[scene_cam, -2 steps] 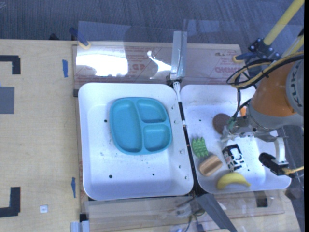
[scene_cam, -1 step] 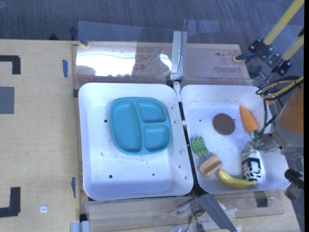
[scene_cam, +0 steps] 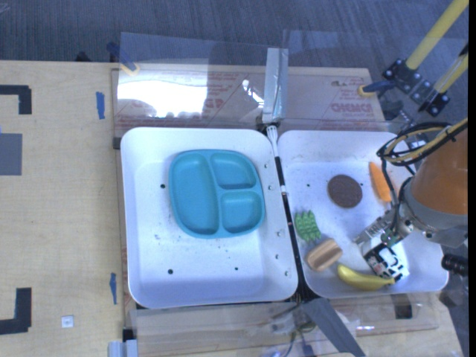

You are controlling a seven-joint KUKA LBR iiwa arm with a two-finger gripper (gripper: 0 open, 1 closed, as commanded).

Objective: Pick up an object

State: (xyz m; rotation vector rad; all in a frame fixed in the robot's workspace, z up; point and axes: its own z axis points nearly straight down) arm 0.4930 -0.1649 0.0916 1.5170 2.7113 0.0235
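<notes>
The right bin point(scene_cam: 312, 152) holds a brown round disc point(scene_cam: 345, 190), an orange carrot point(scene_cam: 380, 181), a green leafy piece point(scene_cam: 306, 225), a tan bread-like piece point(scene_cam: 323, 254) and a yellow banana point(scene_cam: 362, 277). My gripper point(scene_cam: 384, 253) hangs low over the bin's front right, just above the banana's right end and right of the bread piece. The arm's orange band point(scene_cam: 445, 183) sits above it. Nothing shows between the fingers.
The left bin point(scene_cam: 141, 222) carries a blue divided plate point(scene_cam: 217, 192). A clear plastic wall point(scene_cam: 274, 88) stands behind both bins. Yellow rods point(scene_cam: 439, 24) and black cables point(scene_cam: 405, 143) crowd the upper right. Wooden bench lies to the left.
</notes>
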